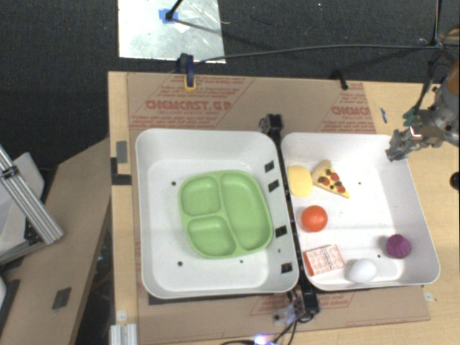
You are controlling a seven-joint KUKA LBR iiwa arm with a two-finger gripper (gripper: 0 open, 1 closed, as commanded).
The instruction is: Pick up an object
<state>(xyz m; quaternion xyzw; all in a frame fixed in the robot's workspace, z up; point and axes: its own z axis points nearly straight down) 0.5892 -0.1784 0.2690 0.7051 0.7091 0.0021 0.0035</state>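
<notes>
Reaching in from the right edge, the grey arm (447, 110) held its hand (397, 149) above the far right corner of the right bin (402, 192), apart from everything inside it; whether the hand was apart or together could not be told.

The 2 shallow white bins sat side by side on the desk (237, 95), a tan board printed with red lettering. The left bin (154, 192) carried a pale green tray (224, 213) with 3 smooth, rounded compartments. In the right bin lay a yellow rounded piece (300, 180) just beside a wedge-shaped pizza slice (330, 179) dotted with red. Nearer the front sat a glossy orange-red ball (313, 218), then a flat red and white packet (323, 259) beside a smooth white egg shape (361, 270). A dull purple ball (397, 246) rested near the right wall, well apart from the hand.
</notes>
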